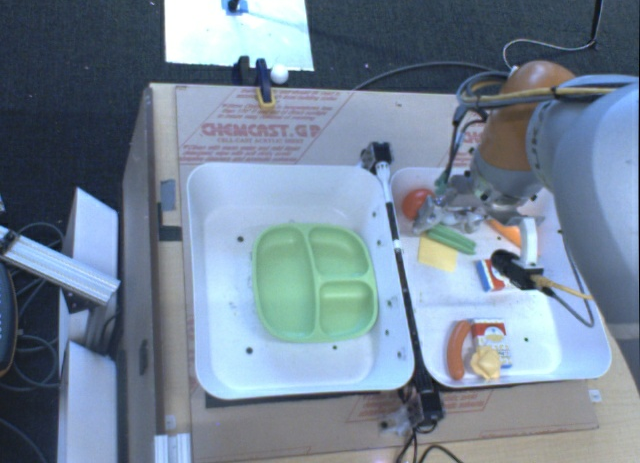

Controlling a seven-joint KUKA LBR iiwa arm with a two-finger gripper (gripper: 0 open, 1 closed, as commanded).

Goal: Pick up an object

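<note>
Hand hangs over the right bin, open or closed I can't tell. Yellow block sits just beside it, near the tomato. It looks light, stiff and slick, so pinch across its straight edges.

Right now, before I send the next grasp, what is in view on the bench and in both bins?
bins: two, white, side by side on the bench
plate: one, green, divided, in the view's left bin
ball: one, red-orange, right bin, far corner
block: one, yellow, right bin, middle
stick: one, green, beside the block
wedge: one, orange, right bin, under the arm
card: one, red, white and blue, right of the block
sausage: one, orange-red, right bin, near edge
box: one, red, beside the sausage
lump: one, yellow, against the box
gripper: one, grey, low beside the ball
arm: one, grey, orange band, from the right
</note>
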